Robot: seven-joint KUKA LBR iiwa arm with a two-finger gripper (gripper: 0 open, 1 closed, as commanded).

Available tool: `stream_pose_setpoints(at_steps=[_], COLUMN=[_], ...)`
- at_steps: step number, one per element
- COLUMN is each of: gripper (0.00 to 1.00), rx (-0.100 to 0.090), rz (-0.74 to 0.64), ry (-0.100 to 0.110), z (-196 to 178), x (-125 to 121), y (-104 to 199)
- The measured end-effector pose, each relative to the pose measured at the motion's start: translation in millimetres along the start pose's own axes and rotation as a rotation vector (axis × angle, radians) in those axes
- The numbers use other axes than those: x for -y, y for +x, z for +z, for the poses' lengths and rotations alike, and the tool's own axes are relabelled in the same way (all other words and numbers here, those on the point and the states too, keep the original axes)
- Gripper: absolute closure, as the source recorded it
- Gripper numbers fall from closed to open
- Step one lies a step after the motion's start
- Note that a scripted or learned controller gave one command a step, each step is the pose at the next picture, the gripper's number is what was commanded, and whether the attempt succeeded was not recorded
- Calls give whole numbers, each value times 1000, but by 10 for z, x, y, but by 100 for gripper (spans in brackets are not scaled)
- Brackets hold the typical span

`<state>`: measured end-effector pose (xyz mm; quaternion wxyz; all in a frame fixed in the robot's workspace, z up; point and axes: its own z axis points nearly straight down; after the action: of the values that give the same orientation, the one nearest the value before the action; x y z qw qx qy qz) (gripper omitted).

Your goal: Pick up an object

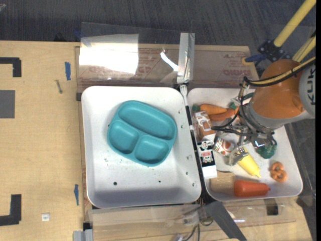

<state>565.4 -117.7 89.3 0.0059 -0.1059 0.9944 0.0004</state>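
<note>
The claw [244, 147] hangs over cluttered toys in the right bin [293, 157], its grip impossible to tell; a teal tray [142, 132] fills the left bin [95, 149].

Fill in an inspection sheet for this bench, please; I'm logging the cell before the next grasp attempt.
Surface: two shallow white bins side by side, the left bin and the right bin, on a tan bench.
Job's things: in the right bin lie a red pepper-like toy, a yellow cone-shaped piece, a carrot, a small orange pretzel-like item and small printed boxes.
Clutter: a teal divided tray lies in the left bin.
Grippers: the hand is low over the right bin's middle; finger state unreadable.
Cables: dark cables loop over the orange band.
Surroundings: clear plastic sheet behind the bins; yellow poles upper right.
</note>
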Motion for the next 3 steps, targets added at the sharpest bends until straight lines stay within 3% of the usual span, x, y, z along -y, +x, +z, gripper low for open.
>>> stream_pose_setpoints(at_steps=[1,2,3], gripper=[0,100,100], rx=[2,11,-2], rz=[-121,-122,72], ry=[3,6,0], z=[-3,-119,-944], x=[215,210,-266], y=[256,218,-137])
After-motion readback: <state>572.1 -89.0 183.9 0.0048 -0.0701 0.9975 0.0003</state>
